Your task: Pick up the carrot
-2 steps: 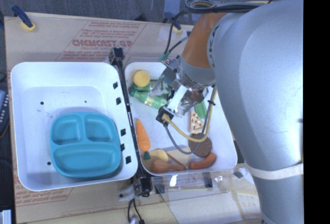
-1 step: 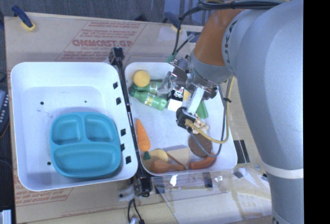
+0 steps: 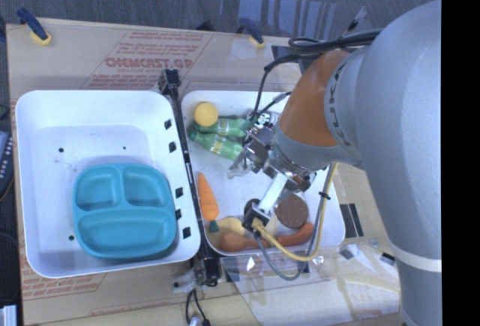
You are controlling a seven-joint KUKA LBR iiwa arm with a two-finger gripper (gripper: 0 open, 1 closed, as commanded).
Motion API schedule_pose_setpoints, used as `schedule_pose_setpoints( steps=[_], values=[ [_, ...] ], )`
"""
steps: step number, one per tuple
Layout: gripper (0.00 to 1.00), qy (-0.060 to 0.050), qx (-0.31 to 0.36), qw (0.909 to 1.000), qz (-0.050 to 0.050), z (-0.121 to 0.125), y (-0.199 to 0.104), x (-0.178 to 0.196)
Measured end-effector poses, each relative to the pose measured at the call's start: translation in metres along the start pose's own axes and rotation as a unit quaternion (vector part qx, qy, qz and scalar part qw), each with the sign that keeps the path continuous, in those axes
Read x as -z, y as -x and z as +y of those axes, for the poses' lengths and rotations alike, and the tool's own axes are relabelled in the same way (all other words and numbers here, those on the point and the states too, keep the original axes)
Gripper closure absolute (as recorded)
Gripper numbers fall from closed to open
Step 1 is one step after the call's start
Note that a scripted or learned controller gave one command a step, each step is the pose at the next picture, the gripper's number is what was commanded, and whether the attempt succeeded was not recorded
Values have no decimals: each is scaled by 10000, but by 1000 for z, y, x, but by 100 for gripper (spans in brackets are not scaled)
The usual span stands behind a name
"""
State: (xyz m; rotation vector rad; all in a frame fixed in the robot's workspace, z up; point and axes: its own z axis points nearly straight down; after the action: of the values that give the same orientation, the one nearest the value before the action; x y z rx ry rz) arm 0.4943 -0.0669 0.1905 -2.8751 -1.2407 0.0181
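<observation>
Camera view, starting from the near edge of the right bin (image 3: 234,193): a reddish-orange long piece (image 3: 234,243) lies along the near wall, with a small yellow piece (image 3: 229,225) just behind it and a brown round disc (image 3: 291,212) to the right. The carrot (image 3: 207,197) lies a little farther back, close along the left wall of this bin. Its long axis runs near to far with a slight tilt; the thick end with the green stub is toward the near side and the thin tip points away, a little to the left. The gripper (image 3: 244,160) is to the right of the tip and slightly beyond it, apart from the carrot and not touching it. I cannot tell whether the gripper is spread or closed. Behind it lie a green bottle (image 3: 217,141) and a yellow ball (image 3: 205,115). The left bin (image 3: 30,167) holds a blue divided plate (image 3: 120,212).
</observation>
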Motion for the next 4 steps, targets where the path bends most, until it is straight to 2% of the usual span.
schedule_pose_setpoints(
  steps=[1,2,3,4],
  values=[
    [0,71,-70,9999,75,10,28,-92],
    [0,18,-383,9993,28,-27,-3,22],
    [0,-6,-553,9985,-4,-26,1,-1],
    [0,-4,-553,9985,-4,-26,1,-1]
  ],
)
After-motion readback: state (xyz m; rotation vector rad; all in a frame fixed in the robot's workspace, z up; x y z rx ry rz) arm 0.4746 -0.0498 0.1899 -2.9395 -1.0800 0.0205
